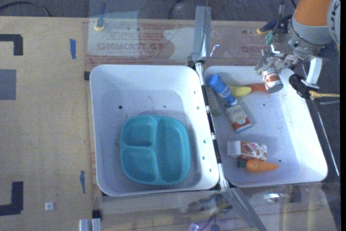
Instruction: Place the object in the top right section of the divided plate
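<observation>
The arm [319, 2] reached in over the far right corner of the right bin [303, 132], its gripper [272, 77] pinching a small red-and-white can [273, 81] above the bin's upper edge. Below lay a blue bottle [221, 89], a yellow banana [241, 91], a small carton [238, 117], a red-and-white box [248, 149] and an orange carrot [261, 166]. The teal divided plate [155, 150] sat in the left bin [108, 94] on the counter [43, 116].

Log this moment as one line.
gripper: over right bin, small can at fingers | divided plate: left bin, no object
</observation>
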### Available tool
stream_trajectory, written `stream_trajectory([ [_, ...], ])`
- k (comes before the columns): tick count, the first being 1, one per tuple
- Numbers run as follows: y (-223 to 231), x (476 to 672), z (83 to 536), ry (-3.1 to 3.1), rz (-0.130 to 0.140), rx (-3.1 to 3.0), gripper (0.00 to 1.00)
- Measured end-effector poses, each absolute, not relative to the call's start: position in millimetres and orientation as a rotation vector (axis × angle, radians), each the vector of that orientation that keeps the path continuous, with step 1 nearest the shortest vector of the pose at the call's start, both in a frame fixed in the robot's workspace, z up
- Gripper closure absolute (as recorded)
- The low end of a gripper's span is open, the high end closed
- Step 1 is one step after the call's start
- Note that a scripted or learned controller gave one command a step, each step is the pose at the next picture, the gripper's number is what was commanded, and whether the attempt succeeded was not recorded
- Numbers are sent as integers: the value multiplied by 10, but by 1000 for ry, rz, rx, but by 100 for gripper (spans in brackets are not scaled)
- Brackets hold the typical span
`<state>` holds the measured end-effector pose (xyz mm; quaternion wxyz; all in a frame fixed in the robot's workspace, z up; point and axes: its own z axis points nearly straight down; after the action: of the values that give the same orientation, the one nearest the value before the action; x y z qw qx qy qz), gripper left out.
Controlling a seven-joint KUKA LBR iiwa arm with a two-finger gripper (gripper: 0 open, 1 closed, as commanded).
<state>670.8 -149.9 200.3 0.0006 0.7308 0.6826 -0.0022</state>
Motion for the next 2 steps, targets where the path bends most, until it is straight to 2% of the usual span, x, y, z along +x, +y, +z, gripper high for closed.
stream_trajectory([
  [1,-555,6647,1823,1996,-5,2431,100],
  [2,-87,6562,1859,1955,-6,2465,100],
])
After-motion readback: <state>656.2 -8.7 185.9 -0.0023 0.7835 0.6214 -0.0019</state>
